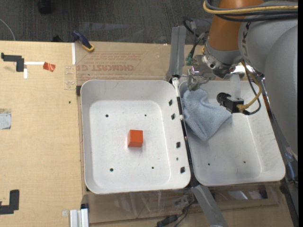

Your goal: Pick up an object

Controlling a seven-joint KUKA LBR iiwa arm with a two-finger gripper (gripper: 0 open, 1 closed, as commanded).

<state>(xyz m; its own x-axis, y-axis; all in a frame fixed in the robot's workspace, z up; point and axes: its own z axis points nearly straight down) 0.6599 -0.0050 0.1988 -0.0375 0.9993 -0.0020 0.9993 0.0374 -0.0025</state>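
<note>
Notably, hidden: the gripper (195,82) sat under the wrist at the right bin's (246,171) far-left corner — its grip could not be told.
Cloth: pale blue cloth (203,111) lay just below it, touching or not unclear.
Block: orange block (135,138) mid left bin (94,174).
Writing: cardboard (118,63) print, inverted — illegible.

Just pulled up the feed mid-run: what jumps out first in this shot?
The big grey arm with its orange band reaches in from the right, its pincer at the top edge of a crumpled blue cloth in the right bin. A lone orange block sits mid-floor in the left bin.
</note>
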